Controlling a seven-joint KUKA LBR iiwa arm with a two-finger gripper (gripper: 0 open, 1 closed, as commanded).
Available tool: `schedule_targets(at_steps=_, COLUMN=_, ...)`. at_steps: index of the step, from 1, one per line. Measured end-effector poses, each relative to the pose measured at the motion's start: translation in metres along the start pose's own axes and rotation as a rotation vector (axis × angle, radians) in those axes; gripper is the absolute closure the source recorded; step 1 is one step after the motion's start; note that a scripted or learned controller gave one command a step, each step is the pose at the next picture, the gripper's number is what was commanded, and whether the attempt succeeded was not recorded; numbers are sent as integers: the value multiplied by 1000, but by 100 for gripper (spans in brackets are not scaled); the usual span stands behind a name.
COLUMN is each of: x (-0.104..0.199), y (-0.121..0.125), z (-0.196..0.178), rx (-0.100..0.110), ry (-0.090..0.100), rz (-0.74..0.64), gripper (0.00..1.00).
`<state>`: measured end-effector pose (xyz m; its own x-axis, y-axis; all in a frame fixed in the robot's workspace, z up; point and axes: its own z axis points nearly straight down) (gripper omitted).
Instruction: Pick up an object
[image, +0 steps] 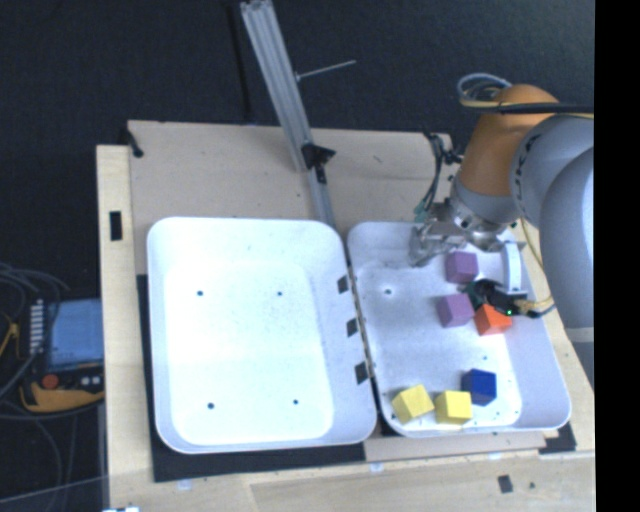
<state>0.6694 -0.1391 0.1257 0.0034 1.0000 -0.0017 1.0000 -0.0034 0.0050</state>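
Note:
My gripper (436, 240) hangs over the far end of the right bin (395, 330), below the orange wrist band. A purple block (461, 266) lies just below and to the right of it, close to the gripper, and I cannot tell whether they touch. A second purple block (454, 309) sits nearer the bin's middle, with an orange block (492, 320) beside it on the right. At the near end lie a blue block (480, 385) and two yellow blocks (412, 403) (454, 405).
The left bin (245, 330) stands beside the right one, with black clips between them. A slanted metal rail (290, 110) runs from the top of the view down to the bins' far edge. Cables and a control box (75, 335) lie off the bench at left.

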Motion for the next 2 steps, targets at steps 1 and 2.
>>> schedule_targets(at_steps=1, x=4, y=9, z=-51, rx=-2, ry=0, rz=-6, gripper=100)
schedule_targets(at_steps=2, x=2, y=11, z=-101, rx=-2, ry=0, rz=-6, gripper=100)
